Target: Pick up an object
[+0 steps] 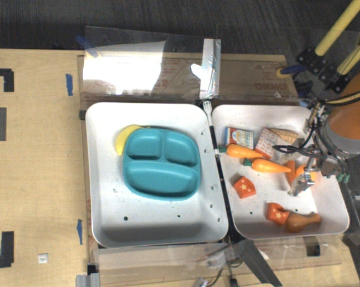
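two orange carrots (259, 159) lie crossed in the right bin (335, 211), boxes (258, 139) behind them; my gripper (302, 181) hangs just beside, grip state unclear.

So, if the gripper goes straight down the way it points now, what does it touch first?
Most likely the bare floor of the right bin. The gripper points down just right of the carrot, so it may graze the carrot's tip; depth is unclear from this slanted view.
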Controlling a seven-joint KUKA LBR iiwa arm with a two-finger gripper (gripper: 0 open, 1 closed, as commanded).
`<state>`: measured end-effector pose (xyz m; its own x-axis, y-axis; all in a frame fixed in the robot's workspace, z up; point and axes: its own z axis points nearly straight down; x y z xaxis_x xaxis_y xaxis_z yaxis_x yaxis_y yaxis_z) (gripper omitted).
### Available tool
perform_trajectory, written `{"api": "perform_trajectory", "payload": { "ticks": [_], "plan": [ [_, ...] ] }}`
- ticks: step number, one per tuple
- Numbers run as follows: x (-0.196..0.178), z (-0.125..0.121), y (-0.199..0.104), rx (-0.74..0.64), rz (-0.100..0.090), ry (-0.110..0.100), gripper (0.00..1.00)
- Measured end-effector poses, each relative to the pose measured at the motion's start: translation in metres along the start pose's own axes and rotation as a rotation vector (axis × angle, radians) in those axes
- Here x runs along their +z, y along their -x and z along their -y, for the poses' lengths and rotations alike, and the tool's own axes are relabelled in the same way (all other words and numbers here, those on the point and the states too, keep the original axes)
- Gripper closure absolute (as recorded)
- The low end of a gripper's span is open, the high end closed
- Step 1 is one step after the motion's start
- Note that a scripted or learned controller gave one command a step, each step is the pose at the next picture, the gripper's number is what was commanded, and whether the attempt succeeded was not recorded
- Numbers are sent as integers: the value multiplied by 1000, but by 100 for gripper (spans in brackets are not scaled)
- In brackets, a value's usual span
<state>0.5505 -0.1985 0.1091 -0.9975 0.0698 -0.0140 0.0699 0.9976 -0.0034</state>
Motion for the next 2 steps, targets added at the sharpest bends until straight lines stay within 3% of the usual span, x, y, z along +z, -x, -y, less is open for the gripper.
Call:
{"api": "perform_trajectory", "payload": {
  "ticks": [1,2],
  "plan": [
    [20,-55,7,60,-3,4,0],
    [19,-96,8,-183,-2,3,0]
  ]
}}
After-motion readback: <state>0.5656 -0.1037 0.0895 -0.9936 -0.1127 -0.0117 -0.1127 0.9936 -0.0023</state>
